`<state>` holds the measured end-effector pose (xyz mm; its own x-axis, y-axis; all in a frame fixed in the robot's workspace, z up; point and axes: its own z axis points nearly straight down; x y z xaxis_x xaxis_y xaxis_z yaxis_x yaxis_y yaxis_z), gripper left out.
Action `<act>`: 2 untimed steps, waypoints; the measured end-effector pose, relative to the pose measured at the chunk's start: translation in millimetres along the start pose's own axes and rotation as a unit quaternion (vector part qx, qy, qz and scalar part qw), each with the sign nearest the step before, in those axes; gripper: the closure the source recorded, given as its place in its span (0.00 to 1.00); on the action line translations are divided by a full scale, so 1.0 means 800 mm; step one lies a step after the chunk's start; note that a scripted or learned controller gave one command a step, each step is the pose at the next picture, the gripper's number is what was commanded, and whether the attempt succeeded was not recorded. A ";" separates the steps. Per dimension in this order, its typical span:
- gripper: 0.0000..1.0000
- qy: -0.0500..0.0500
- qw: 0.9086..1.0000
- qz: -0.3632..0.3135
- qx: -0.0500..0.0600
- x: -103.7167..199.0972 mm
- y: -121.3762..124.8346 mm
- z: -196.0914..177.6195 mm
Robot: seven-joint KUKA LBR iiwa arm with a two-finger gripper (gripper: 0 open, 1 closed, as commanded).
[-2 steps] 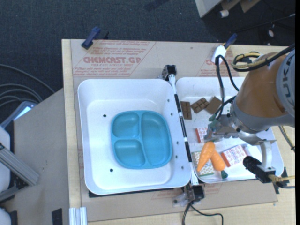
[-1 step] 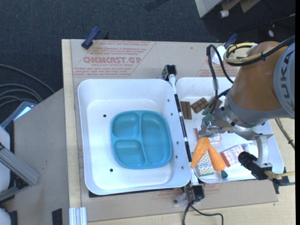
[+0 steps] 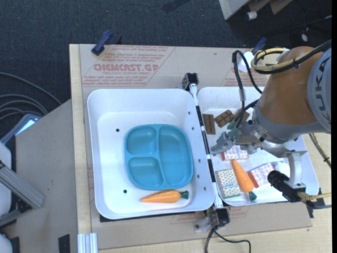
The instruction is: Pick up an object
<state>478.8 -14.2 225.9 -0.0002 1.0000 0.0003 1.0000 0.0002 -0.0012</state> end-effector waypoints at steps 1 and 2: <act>0.00 -0.001 1.000 0.000 -0.001 -0.079 0.055 0.052; 0.00 0.000 1.000 0.000 -0.001 -0.116 0.005 0.176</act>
<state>482.6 -106.8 84.8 0.0008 1.0000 -0.0005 1.0000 -0.0008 0.0011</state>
